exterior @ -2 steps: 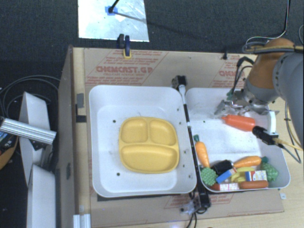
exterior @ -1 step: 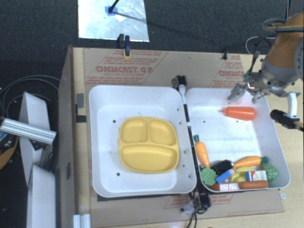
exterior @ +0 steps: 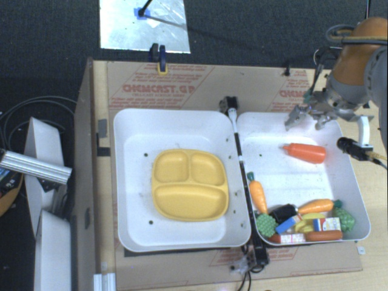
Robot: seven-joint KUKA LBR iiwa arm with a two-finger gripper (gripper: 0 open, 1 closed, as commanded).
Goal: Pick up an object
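Near edge of the desk [exterior: 182, 80]: right bin [exterior: 348, 183], front corner, a heap of toy food [exterior: 306, 220], namely carrot-like pieces, a green item, a blue block and a small carton, touching one another and pressed against the front wall, so poorly placed for a clean grasp. Along the divider just behind the heap, one orange carrot [exterior: 257, 196]. Left bin [exterior: 130, 162]: a yellow divided plate [exterior: 190, 183], centred, nothing on it. Right bin, far half: an orange bottle-shaped toy [exterior: 304, 153], lying alone on bare floor and judged the easiest candidate. Far right corner: the claw [exterior: 309, 118], fingers spread and released, grasping nothing, hovering above the bin's far rim, near the orange toy but apart from it.
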